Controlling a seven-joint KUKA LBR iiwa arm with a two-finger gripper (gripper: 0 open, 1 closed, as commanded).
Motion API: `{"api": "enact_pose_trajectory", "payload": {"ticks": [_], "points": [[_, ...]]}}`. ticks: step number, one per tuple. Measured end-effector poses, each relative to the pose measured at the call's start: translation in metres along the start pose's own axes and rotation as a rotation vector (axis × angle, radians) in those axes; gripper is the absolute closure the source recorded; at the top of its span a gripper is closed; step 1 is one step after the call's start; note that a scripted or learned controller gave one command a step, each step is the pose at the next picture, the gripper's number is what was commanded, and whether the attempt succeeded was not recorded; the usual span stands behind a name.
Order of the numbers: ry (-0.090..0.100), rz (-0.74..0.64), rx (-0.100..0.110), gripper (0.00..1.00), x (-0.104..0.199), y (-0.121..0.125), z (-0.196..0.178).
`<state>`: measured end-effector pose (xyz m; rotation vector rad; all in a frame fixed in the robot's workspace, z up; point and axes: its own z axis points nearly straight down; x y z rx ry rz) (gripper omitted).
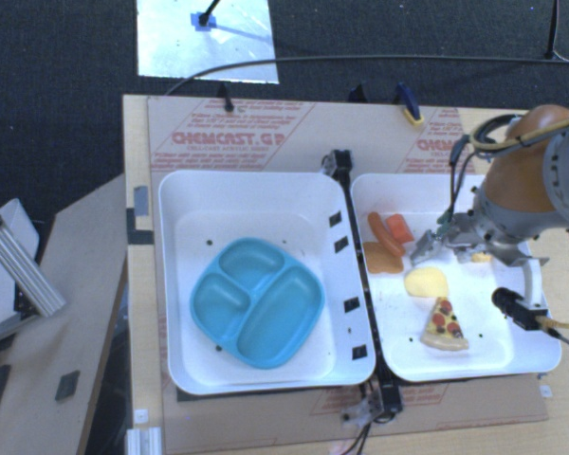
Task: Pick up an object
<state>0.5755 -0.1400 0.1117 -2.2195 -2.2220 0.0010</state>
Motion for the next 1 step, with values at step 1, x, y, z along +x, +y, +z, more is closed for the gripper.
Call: {"api": "enact_pose_trajectory", "payload": {"ticks": [1], "points": [[-0.002,-0.001,-0.004,1.0,-0.0007,0.0015,-0.0131]]}}
